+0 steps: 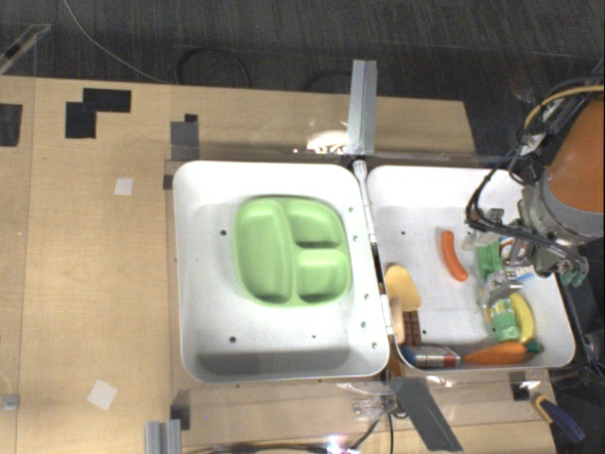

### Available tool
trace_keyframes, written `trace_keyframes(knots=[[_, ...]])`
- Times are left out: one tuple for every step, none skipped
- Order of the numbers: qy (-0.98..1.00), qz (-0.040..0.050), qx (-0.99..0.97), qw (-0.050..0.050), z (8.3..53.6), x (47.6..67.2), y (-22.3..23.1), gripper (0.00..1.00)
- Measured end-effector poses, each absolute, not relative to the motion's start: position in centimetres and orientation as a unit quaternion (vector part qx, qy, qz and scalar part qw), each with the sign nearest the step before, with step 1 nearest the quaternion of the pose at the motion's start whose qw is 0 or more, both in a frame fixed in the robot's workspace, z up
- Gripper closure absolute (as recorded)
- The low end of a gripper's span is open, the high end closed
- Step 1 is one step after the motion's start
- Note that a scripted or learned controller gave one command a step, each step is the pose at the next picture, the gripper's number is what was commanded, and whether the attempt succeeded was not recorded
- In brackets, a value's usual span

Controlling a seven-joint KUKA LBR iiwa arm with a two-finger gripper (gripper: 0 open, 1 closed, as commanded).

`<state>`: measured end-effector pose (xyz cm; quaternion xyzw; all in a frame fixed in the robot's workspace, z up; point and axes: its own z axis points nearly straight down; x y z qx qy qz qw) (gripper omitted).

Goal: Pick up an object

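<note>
The hand hangs low over the right bin, just above a banana and green piece; whether it is clenched or released, I cannot tell. An orange sausage lies nearby; a carrot rests by the front wall; the left bin holds a green divided plate.

One fixed overhead camera looks down at a slant on both bins, the left bin and right bin, arm entering from the right.

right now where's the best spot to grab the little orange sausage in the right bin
Grip the sausage across its narrow middle, coming straight down from above. It lies flat and alone on the right bin floor, slightly slanted, with free space on both long sides for fingers.
</note>
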<state>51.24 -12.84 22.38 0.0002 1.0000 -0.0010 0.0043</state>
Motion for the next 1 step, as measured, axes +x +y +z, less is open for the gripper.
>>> trace_keyframes(knots=[[1.0, -0.0006, 0.026, 0.004, 9.71, 51.3, -13.32, 0.0]])
